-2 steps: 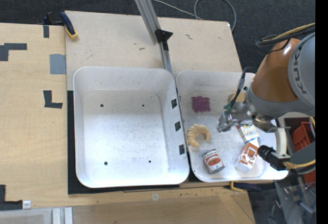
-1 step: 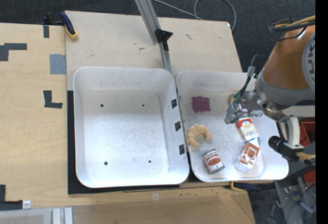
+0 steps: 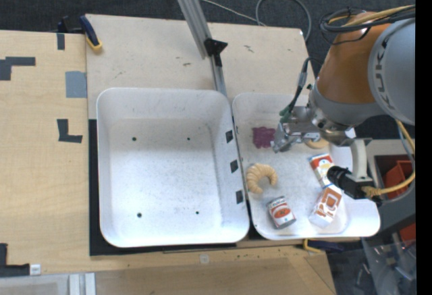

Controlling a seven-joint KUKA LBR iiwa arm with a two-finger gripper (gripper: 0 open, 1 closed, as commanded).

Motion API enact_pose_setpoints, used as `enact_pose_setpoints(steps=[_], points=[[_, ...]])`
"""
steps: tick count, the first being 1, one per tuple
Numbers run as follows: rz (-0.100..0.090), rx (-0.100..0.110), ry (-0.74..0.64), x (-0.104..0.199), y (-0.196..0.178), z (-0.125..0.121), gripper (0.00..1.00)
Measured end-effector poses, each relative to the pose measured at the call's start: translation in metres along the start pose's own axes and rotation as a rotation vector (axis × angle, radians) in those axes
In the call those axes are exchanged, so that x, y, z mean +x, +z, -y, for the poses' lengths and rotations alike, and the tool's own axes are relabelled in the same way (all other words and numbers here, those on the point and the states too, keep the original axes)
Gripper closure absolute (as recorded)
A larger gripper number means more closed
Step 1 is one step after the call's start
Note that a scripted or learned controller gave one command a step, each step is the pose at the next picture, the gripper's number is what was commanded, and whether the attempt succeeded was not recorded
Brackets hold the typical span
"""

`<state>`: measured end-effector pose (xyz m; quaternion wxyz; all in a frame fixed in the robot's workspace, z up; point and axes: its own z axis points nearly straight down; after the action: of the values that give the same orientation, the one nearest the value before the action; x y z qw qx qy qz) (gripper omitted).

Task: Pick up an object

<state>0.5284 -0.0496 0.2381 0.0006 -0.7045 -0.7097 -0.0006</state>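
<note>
Arm enters from the right, orange band above the wrist, gripper (image 3: pixel 282 142) down inside the right bin (image 3: pixel 270 101). Landmark for positions: the purple object (image 3: pixel 263 136), lying near the upper left of the right bin's floor, close to the wall shared with the left bin (image 3: pixel 162 165). Gripper tip sits just right of the purple object, very close to it; contact cannot be confirmed from this angle. Gripper state: cannot tell, the wrist body covers most of it; nothing visible being carried. Below the purple object, a tan croissant-shaped item (image 3: pixel 260 177) lies curled on the bin floor, apart from it. Further below and slightly right, a small can with red label (image 3: pixel 280 212) lies on its side near the bin's front edge. Well to the right of the purple object, two red-and-white cartons: one (image 3: pixel 321 168) partly beside the arm's cabling, the other (image 3: pixel 328 206) lower, near the front right corner. Both bins rest on the tabletop (image 3: pixel 40 104).
</note>
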Motion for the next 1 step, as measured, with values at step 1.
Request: enact_pose_setpoints(steps=[1], points=[[0.000, 0.002, 0.001, 0.0525, 0.0123, -0.0242, 1.00]])
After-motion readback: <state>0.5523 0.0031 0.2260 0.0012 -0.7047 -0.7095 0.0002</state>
